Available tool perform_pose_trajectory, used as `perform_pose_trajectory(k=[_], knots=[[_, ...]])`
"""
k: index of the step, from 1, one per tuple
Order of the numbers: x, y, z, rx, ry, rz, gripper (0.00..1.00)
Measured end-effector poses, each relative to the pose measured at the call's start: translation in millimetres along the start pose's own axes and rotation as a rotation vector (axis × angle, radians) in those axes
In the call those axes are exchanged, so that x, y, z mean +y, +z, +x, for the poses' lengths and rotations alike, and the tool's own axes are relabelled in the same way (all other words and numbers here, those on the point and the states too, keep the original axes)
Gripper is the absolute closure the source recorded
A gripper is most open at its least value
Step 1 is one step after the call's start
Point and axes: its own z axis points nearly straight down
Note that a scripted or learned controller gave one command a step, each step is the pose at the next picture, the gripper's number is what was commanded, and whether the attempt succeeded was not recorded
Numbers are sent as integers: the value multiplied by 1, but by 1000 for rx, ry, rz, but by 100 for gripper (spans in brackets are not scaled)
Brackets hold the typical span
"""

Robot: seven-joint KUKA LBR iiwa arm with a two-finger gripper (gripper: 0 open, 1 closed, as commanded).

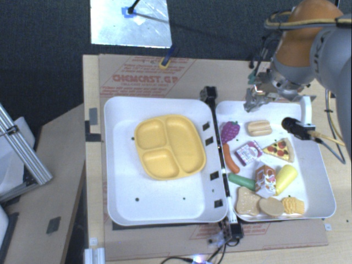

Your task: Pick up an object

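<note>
Claw over the back rim of the right bin, nothing seen in it.

My claw [254, 104] hangs above the far edge of the shallow white right bin [324, 188]; how it is set I cannot tell from here. Nearest below lies the tan plastic hot-dog bun [259, 128], just beside the purple toy grape bunch [229, 131], likely the easiest pick since it lies apart from the crowded front pile. The pizza slice toy [279, 149] lies further in. The yellow three-compartment plastic tray [169, 146] sits in the left bin [118, 197] on the surface.
</note>
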Motion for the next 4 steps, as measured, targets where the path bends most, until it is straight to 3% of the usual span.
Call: perform_pose_trajectory(k=[1,2,3,4], knots=[[-6,-15,54,0,1,-1,100],[-18,-14,105,1,-1,1,100],[-15,-4,161,1,-1,0,100],[-20,-7,162,0,3,1,100]])
